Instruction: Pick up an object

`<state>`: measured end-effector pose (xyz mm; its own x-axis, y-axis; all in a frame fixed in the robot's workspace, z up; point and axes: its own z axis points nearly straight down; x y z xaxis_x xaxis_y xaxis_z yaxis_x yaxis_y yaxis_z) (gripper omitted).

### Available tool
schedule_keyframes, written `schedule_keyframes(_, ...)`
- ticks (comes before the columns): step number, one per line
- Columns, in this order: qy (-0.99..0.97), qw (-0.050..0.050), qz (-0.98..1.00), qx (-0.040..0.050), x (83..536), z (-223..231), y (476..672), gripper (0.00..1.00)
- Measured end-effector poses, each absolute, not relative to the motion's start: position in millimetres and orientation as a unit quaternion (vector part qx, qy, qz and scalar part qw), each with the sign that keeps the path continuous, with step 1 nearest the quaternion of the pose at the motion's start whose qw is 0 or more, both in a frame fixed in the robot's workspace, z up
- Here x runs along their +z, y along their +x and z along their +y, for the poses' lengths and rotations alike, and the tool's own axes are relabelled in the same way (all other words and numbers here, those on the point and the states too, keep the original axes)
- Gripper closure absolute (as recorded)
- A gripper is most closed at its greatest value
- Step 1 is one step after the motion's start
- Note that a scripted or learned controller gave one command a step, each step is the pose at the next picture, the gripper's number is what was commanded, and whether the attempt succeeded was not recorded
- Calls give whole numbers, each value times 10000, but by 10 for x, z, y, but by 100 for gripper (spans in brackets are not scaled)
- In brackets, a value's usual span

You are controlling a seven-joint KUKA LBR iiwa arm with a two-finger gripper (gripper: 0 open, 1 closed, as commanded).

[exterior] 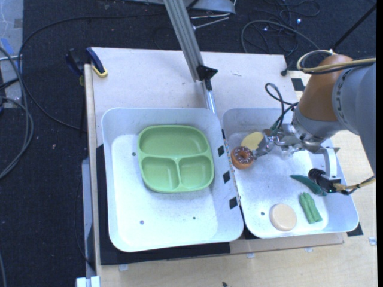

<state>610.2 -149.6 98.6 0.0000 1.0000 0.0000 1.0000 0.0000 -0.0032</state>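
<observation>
My claw [258, 150] low in right bin [335, 220], at its left wall. Donut [242, 156] touching claw tip, just left; yellow piece [253, 140] just above. Cannot tell if claw open or closed. Donut round, no long axis.

The robot arm [356, 97] is big, round and grey, like a fat pipe. It has a wide orange band [318, 94] near the wrist, and below that comes a smaller grey part with shiny silver metal bits, ending in the gripper [261, 149]. A thin yellow cable [320, 57] loops over the top of the orange band, and a thin black wire [276, 95] curls beside it, running toward the silver end.
</observation>
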Motion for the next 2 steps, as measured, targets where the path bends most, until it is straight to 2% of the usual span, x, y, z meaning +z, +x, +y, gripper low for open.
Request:
schedule_keyframes(1,-7070,-10,-7072,-3,1120,-1497,6115,100)
schedule_keyframes(2,-7069,-26,-7073,-15,1747,-1510,6079,100)
